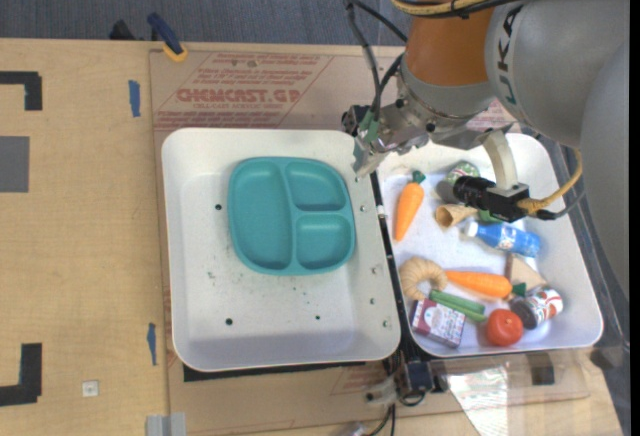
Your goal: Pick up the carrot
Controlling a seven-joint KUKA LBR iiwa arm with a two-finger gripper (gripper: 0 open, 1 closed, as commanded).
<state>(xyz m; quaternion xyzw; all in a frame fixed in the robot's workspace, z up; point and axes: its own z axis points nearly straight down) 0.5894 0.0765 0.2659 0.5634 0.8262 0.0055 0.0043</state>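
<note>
An orange carrot (408, 208) with a green top stands nearly upright in the picture at the left side of the right bin (578, 276). A second carrot (478, 282) lies flat lower in the same bin. My gripper (372, 144) hangs over the seam between the two bins, just up and left of the first carrot's green top. The grey arm and its orange band (462, 19) hide much of the bin's far side.
The left bin (200, 304) holds a teal divided plate (292, 214). In the right bin lie a croissant (420, 274), a red tomato (504, 326), a blue bottle (507, 238), a cone (452, 215), a maroon box (440, 322) and a small can (542, 304), crowded together.
</note>
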